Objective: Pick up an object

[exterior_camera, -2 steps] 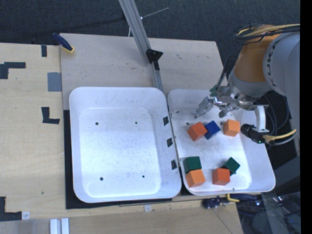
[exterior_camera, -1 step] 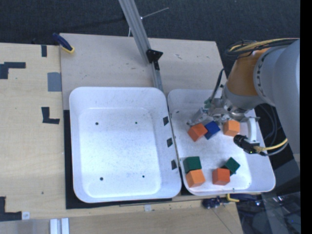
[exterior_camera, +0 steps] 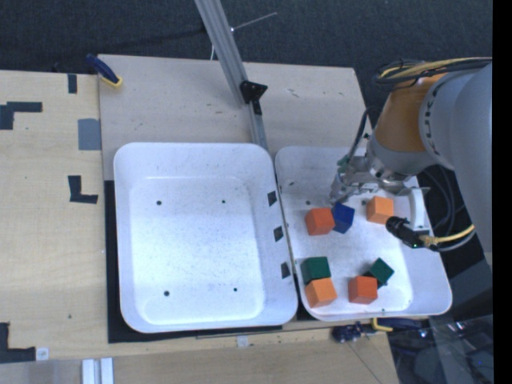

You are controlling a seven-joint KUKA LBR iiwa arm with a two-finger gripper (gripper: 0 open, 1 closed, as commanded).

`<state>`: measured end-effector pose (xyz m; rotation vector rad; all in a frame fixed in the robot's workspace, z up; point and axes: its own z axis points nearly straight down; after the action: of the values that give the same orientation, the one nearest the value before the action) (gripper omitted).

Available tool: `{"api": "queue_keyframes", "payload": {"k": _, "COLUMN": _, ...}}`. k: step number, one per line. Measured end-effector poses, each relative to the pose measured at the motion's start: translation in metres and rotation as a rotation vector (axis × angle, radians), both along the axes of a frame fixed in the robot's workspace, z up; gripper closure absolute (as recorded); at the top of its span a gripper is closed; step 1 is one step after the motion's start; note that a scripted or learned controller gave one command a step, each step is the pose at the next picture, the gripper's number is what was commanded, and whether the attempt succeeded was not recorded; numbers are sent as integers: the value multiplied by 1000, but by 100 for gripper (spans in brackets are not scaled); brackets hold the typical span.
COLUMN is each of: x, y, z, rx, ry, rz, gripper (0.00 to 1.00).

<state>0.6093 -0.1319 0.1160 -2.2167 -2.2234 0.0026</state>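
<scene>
Reaching down over the blue block (exterior_camera: 343,217), the gripper (exterior_camera: 346,189) — can't tell its grip — might bump the orange block (exterior_camera: 319,221) beside it

Over the right bin (exterior_camera: 432,294) the grey arm (exterior_camera: 456,126) reached in, orange band (exterior_camera: 400,122) showing above the wrist, and the claw (exterior_camera: 346,192) hung low, just above a blue cube (exterior_camera: 343,217). That blue cube sat touching an orange cube (exterior_camera: 319,221) on its left. Another orange cube (exterior_camera: 379,209) lay just to the right of the claw. Nearer the front rim, a green cube (exterior_camera: 315,268) pressed against an orange one (exterior_camera: 321,291), and a second green cube (exterior_camera: 381,271) touched a red-orange cube (exterior_camera: 362,289). The left bin (exterior_camera: 128,214) sat alongside on the worktop (exterior_camera: 48,238).
</scene>
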Motion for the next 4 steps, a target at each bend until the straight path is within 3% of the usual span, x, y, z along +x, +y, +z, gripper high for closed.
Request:
{"api": "queue_keyframes", "payload": {"k": 2, "x": 2, "y": -1, "z": 128, "rx": -2, "ry": -9, "rz": -1, "gripper": 100}}
{"api": "queue_keyframes", "payload": {"k": 3, "x": 3, "y": 0, "z": 149, "rx": 0, "ry": -4, "rz": -2, "gripper": 100}}
{"api": "queue_keyframes", "payload": {"k": 4, "x": 3, "y": 57, "z": 154, "rx": 1, "ry": -2, "rz": 4, "gripper": 100}}
